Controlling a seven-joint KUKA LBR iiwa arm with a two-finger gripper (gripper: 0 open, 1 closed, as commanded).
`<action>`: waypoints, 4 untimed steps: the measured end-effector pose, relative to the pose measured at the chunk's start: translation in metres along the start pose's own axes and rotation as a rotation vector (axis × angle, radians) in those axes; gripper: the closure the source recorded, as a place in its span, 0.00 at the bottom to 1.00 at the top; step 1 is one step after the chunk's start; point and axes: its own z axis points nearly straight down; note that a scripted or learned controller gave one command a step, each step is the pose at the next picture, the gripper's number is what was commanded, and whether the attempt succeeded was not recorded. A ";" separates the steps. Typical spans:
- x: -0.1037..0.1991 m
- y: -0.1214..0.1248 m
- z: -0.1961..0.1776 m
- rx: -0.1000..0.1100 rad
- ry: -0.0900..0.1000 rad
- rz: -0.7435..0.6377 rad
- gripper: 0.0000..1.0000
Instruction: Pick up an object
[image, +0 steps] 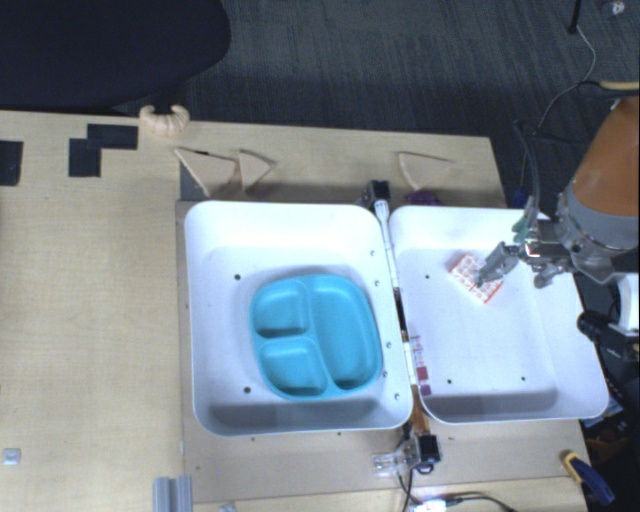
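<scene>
While a grey arm with an orange band reaches in from three o'clock, the wooden counter (90, 300) carries two shallow white bins side by side. The left bin (215, 250) holds a blue divided plate (315, 335), set toward its six o'clock side: broad, stiff and probably slick plastic, low-rimmed and awkward for a narrow grip except at an edge or divider wall. The right bin (500, 370) holds a small flat packet (468, 275), white with red print, lying toward its twelve o'clock half. The claw (493, 268) sits low at the packet's three o'clock edge, apparently touching or overlapping it; whether its tips are spread or pressed together cannot be told from this slant, and nothing shows the packet lifted. The packet looks light, thin and likely pliable, so it may slide or buckle rather than rise; a pinch across a short edge, or at a raised corner, seems the best hold.
</scene>
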 end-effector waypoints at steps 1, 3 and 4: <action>-0.021 0.032 0.135 0.004 0.001 0.003 0.00; 0.008 -0.008 0.147 -0.013 -0.003 0.004 1.00; -0.031 -0.015 0.139 0.000 -0.001 0.004 1.00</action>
